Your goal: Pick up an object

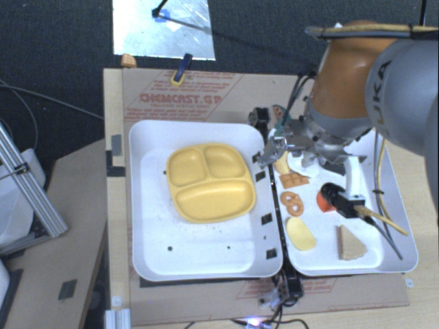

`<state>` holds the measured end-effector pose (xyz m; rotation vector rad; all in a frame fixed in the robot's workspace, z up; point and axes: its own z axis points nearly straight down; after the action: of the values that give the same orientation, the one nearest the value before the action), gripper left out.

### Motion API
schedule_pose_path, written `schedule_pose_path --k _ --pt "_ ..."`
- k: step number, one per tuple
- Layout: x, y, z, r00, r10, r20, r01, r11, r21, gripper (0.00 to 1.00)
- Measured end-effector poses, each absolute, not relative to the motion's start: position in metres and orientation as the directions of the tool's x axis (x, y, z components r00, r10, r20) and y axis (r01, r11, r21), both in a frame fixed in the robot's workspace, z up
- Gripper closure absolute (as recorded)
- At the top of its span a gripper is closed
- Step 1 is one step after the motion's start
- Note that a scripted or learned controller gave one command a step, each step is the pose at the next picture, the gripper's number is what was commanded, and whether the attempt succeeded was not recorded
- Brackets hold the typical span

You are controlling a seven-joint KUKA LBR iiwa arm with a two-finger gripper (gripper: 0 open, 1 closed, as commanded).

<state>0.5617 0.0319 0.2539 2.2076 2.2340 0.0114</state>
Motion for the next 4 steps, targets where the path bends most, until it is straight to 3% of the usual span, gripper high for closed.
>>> schedule_pose_path --k 1,2,3,4 --pt "0.486 0.041 0.441 -0.008 1.000 0.005 1.000 0.008 0.019 0.00" --pt "0.488 0.041 0.443 -0.010 1.000 0.001 1.000 0.010 0.009 1.00" --pt "0.487 0.101 0.383 -0.009 1.000 0.001 1.000 0.009 -0.002 1.00" --pt "0.487 0.097 0.386 -0.005 1.000 0.001 1.000 0.005 0.003 0.00"
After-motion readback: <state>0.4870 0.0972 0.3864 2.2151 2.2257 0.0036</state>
